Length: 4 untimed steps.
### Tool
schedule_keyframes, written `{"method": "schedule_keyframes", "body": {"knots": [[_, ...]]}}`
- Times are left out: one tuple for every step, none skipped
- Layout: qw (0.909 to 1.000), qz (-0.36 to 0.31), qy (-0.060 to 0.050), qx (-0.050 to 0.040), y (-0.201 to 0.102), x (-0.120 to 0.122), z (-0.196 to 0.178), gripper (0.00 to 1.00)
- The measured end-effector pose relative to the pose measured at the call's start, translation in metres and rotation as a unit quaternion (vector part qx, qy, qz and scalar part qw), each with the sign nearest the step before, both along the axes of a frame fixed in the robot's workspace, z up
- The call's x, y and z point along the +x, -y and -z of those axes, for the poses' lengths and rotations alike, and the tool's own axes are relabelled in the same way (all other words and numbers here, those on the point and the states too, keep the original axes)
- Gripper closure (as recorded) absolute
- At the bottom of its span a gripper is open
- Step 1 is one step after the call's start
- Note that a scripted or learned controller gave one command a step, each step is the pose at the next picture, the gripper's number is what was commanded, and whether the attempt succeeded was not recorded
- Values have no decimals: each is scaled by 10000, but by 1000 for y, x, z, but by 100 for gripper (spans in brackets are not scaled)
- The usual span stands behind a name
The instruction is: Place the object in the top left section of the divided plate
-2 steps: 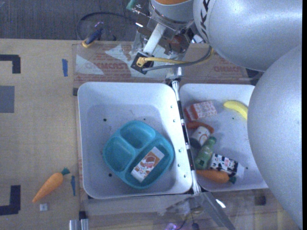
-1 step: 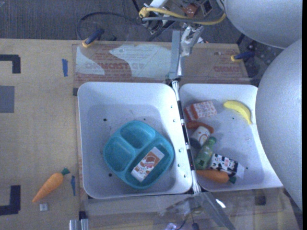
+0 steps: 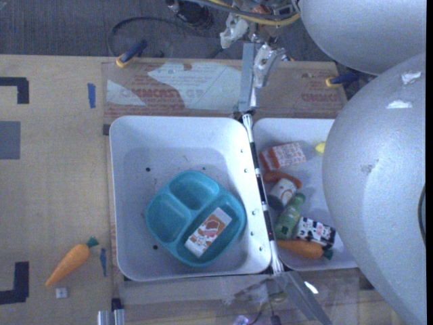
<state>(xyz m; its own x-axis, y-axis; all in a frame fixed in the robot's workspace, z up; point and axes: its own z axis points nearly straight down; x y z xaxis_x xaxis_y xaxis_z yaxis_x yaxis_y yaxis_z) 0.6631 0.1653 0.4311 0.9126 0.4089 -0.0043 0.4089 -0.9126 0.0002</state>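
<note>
A teal divided plate (image 3: 173,217) lies in the left bin (image 3: 135,147), turned at an angle. A small white and orange carton (image 3: 208,231) rests in the plate's large lower right section. The two smaller sections, at the upper and left side, hold nothing. My gripper (image 3: 252,95) hangs high over the back edge of the bins, above the wall where they meet. It is open, with nothing between its fingers (image 3: 247,80), and stands well away from the plate.
The right bin (image 3: 308,175) holds a red-orange carton (image 3: 284,156), a small can (image 3: 283,189), a green bottle (image 3: 289,217), a cow-patterned box (image 3: 315,232), a carrot (image 3: 302,249) and a yellow piece (image 3: 319,146). A toy carrot (image 3: 67,263) lies on the bench at left. The arm covers the right.
</note>
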Motion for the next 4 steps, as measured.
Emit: {"method": "schedule_keyframes", "body": {"knots": [[9991, -430, -17, -3, -38, -24, 67, 0], [9978, 665, -1, -12, 8, -10, 8, 0], [9991, -415, -29, -9, 45, -3, 0, 0], [9938, 1108, 1, -13, 29, -4, 10, 0]]}}
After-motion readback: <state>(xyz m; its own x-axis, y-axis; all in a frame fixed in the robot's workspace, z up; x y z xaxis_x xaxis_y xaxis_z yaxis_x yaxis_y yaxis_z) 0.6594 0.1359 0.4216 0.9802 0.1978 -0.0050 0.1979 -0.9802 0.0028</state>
